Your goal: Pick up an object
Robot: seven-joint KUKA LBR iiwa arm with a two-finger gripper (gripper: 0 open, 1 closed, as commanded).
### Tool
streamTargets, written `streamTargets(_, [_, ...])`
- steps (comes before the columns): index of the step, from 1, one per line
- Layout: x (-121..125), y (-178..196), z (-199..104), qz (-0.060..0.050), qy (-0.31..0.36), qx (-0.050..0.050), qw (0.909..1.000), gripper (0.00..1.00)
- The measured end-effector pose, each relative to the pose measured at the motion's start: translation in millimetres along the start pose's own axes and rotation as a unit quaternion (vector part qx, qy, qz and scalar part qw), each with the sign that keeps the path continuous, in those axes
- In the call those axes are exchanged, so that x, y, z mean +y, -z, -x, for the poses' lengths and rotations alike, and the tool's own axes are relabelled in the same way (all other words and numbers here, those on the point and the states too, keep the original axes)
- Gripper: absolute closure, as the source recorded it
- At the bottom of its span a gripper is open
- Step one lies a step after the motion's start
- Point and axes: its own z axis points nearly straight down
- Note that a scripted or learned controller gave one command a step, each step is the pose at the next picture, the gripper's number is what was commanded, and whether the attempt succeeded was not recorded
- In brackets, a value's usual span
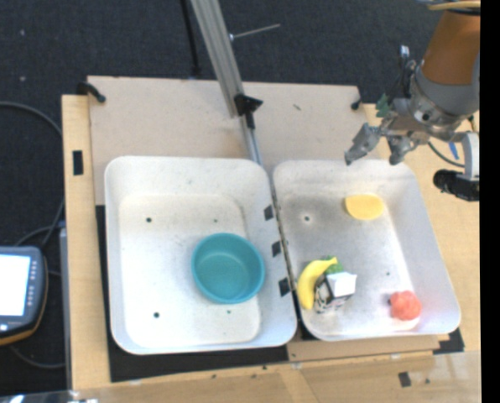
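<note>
- Camera view: the gripper [376,148] hangs above the right bin's [430,225] far rim, fingers spread wide, nothing between them.
- Inside that bin lie a yellow disc [364,206], a banana [311,279] (touching a small white box [341,285]) and a red ball [405,305].
- A blue bowl [227,267] sits in the left bin [137,191].

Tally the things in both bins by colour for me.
Yellow: 2, the disc and the banana
Blue: 1, the bowl
Red: 1, the ball
White: 1, the small box
Total: 5
</note>
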Motion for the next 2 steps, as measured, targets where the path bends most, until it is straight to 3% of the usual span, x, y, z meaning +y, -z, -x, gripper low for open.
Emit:
streamTargets(1, [-0.1, 0.0, 0.4, 0.000, 0.000, -0.001, 1.0000, 0.00])
streamTargets(2, [0.5, -63.1, 2.5, -0.003, -0.002, -0.001, 1.0000, 0.00])
